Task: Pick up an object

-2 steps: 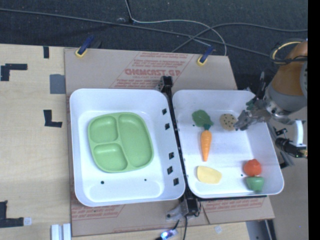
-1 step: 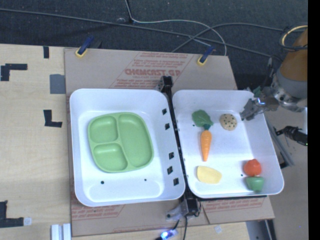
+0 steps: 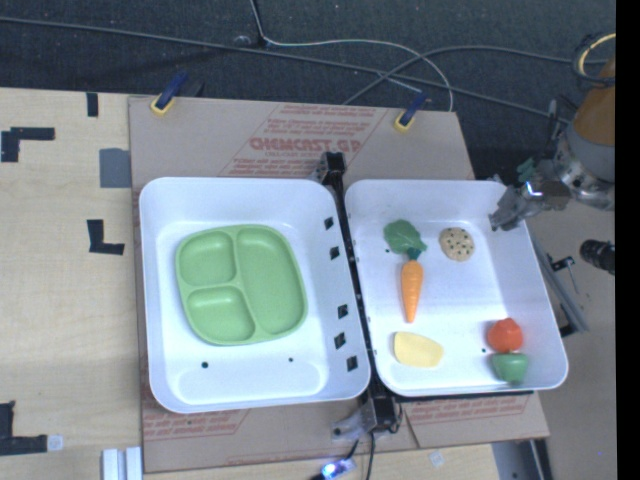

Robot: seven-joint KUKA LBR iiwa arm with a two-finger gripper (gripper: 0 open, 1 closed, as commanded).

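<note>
1. Orange carrot [image 3: 411,288], mid right bin [image 3: 520,258], long axis running near-to-far, green top [image 3: 403,235] at the far end.
2. Gripper [image 3: 508,211] over that bin's far right rim, carrot lying left of and nearer than it.
3. Jaws: cannot tell whether open or closed.
4. Cookie [image 3: 457,243] between gripper and carrot.

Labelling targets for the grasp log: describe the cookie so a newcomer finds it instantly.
Start at the right-hand shallow white bin, the one nearer the grey arm. Look along its far side, just right of the orange toy carrot with its green leafy top. The small round tan cookie with dark specks is the only flat, speckled disc there.
</note>
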